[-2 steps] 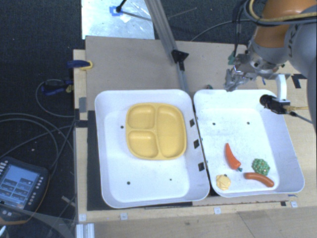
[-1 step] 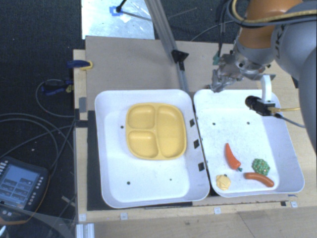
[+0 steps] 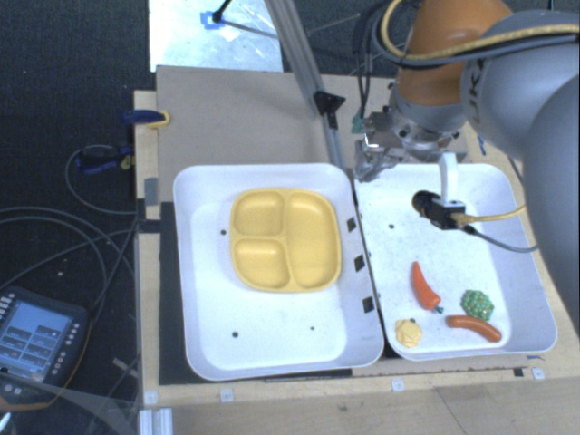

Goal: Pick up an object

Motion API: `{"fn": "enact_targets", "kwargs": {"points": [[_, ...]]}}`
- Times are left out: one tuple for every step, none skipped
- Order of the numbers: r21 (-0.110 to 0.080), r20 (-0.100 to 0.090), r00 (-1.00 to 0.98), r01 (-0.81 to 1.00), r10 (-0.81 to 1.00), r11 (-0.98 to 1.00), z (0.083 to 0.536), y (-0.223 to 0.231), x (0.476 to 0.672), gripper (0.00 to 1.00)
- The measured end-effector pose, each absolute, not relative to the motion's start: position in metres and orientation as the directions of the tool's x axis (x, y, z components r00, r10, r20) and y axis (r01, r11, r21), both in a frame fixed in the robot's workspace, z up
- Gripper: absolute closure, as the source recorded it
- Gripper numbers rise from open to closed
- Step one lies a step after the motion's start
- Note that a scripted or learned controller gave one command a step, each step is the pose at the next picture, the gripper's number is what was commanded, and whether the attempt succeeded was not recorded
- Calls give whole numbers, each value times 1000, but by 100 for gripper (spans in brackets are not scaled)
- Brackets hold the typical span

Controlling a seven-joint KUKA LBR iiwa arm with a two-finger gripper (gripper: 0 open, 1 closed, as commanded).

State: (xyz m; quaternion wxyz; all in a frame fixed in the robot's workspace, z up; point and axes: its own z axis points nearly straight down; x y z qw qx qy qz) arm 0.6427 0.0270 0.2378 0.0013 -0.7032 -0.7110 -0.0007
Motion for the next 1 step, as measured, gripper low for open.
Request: {"fn": "enact_targets", "kwargs": {"points": [[-1,3,-11,1000,1000,11,226,78,628,100]]}}
